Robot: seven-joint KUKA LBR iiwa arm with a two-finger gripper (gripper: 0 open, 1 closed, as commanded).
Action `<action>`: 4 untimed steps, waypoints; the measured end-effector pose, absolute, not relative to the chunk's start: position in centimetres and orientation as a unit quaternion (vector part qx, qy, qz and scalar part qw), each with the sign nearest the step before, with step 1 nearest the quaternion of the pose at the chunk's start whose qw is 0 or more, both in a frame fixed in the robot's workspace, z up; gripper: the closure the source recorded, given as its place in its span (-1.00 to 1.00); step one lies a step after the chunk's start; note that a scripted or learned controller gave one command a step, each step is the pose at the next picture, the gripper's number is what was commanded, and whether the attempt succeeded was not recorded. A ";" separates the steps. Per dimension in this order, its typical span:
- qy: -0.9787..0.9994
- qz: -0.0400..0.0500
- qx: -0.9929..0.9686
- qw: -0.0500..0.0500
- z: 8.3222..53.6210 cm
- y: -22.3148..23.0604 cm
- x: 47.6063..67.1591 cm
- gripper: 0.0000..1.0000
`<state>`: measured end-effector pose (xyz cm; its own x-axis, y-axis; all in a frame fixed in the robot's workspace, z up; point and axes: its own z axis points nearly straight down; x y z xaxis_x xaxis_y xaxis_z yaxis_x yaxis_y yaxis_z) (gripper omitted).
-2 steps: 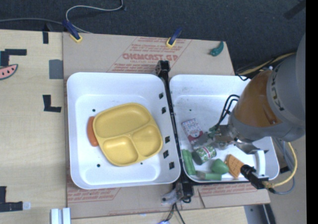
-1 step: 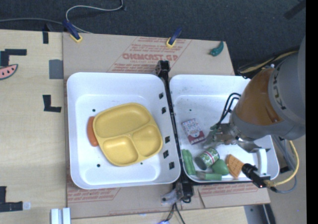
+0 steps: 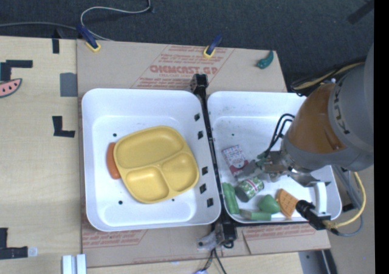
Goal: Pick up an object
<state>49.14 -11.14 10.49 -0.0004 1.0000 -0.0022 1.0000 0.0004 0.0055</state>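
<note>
Far to the gripper's left, a yellow tray (image 3: 157, 164) lay in the left bin (image 3: 97, 145), with an orange thing (image 3: 112, 161) half tucked under its far edge. It looked too broad and flat for a pinch, which may be why the arm (image 3: 331, 127) worked the other bin.

In the right bin (image 3: 243, 115) the small things were crowded into the near end, all close about the gripper (image 3: 262, 166). A green stick (image 3: 229, 197) lay to its lower left, a printed packet (image 3: 233, 156) just to its left. A green can (image 3: 250, 188) sat right under it, likeliest the target. A green lump (image 3: 265, 203) and an orange piece (image 3: 285, 202) lay below.

The gripper hung low over the can. The wrist hid its tips, so I could not tell whether it was spread or pinching. Nothing showed as lifted.
</note>
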 end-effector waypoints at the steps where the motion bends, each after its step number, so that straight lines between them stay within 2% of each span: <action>1: 0.707 0.000 0.708 0.003 8.6 -10.4 48.5 -1.00; 2: 0.707 0.002 0.707 0.005 9.7 -10.4 48.7 1.00; 3: 0.708 0.000 0.706 0.001 18.5 -6.7 56.7 1.00; 4: 0.708 -0.001 0.707 0.000 18.4 -6.7 56.6 -1.00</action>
<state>56.61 -6.71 18.39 -0.0014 1.0000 -0.0014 1.0000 0.0014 -0.0016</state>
